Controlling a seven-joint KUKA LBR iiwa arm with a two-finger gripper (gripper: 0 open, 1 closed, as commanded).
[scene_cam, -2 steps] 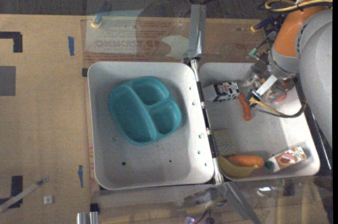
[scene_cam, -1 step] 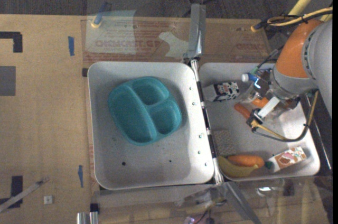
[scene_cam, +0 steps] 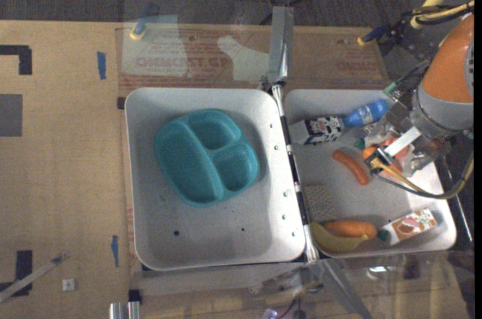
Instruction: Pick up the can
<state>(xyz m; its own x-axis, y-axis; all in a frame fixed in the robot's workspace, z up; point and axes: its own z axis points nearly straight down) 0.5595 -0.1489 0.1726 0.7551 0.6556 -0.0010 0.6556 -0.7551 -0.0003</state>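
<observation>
Two bins: side by side on bench.
L bin [scene_cam: 211,238]: teal divided plate [scene_cam: 207,156].
R bin [scene_cam: 399,201]: cow-print carton [scene_cam: 322,129], blue bottle [scene_cam: 365,114], banana [scene_cam: 327,237], juice box [scene_cam: 410,225].
Gripper [scene_cam: 393,152]: over R bin's right side — grip state can't tell.
Can: can't tell — clutter under gripper.

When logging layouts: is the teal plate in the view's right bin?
No, the teal plate lies in the view's left bin.

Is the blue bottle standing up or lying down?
Lying down. The bottle shows its whole long side, stretched out on the floor of the right bin, next to the cow-print carton.
</observation>
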